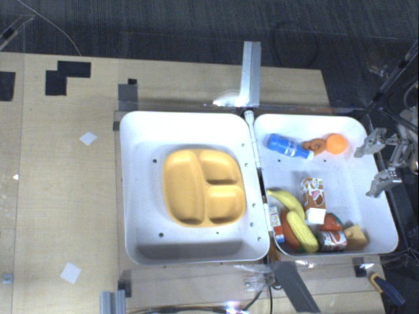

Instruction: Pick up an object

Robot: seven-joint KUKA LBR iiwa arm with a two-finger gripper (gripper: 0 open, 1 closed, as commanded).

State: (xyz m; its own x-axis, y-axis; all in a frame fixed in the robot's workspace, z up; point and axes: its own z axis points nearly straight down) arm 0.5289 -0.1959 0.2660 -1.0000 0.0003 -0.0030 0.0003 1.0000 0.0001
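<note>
We take the right bin (376, 175) as our landmark. The end effector (380, 165) sits at that bin's right rim, its two metal fingers (368, 144) spread apart with nothing between them. Nothing is lifted yet, so we judge this to be the approach step, before any grasp.

The candidates all lie inside the right bin. A blue bottle (287, 146) and an orange ball (336, 144) rest near its far wall, with a small orange-brown piece (316, 146) between them. At its near-left corner a banana (288, 201), a corn cob (302, 232), a small carton (313, 195) and other bits crowd together, touching. A yellow divided tray (200, 187) fills the neighbouring bin to the landmark's left.

Next, we think, the arm must come leftward over the bin, pick one target and descend. The ball or bottle looks easier, standing apart from the pile.
</note>
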